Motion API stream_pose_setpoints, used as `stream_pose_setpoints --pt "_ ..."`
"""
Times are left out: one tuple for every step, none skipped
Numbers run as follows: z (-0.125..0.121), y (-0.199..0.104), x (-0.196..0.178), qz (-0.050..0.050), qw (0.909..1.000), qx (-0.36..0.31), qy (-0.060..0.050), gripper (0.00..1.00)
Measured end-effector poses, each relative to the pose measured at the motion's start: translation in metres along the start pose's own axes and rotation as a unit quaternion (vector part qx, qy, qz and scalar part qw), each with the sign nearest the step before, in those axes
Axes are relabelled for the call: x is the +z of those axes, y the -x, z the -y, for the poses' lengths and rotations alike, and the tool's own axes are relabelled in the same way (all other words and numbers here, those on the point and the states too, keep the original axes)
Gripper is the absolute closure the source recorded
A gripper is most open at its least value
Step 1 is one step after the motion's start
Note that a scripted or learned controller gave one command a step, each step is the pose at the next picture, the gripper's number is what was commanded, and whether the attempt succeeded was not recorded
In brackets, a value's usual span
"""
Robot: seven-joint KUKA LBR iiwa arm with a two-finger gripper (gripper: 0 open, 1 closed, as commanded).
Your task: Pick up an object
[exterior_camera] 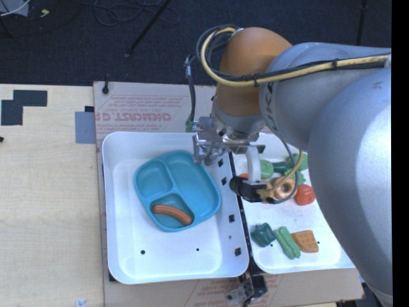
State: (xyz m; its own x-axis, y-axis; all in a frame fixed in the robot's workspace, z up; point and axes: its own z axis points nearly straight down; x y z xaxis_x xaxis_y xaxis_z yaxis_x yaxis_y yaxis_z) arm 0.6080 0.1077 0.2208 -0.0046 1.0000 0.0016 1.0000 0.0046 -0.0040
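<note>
My gripper [208, 149] hangs over the back of the bins, at the divider between them, just above the far right rim of a blue sectioned plate [160, 179]. The plate lies in the left bin [166, 261] and holds a brown sausage [171, 213] in its near section. The wrist hides the tips, and I see nothing held. In the right bin [323, 262] lie a red tomato [305, 195], a brown ring-shaped piece [282, 189], a light green piece [278, 168], a dark green vegetable [262, 234], a green cucumber [287, 242] and an orange wedge [305, 241].
The grey arm and its orange band cover the back and right side of the right bin. A cardboard sheet [144, 110] lies under and behind the bins. The wooden bench [48, 203] stretches to the left.
</note>
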Motion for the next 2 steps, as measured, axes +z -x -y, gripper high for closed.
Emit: stream_pose_setpoints --pt "-0.0105 0.0014 -0.0159 0.001 1.0 -0.001 0.001 1.0" --pt "-0.0109 -0.0007 -0.0154 0.001 1.0 0.001 0.0 1.0"
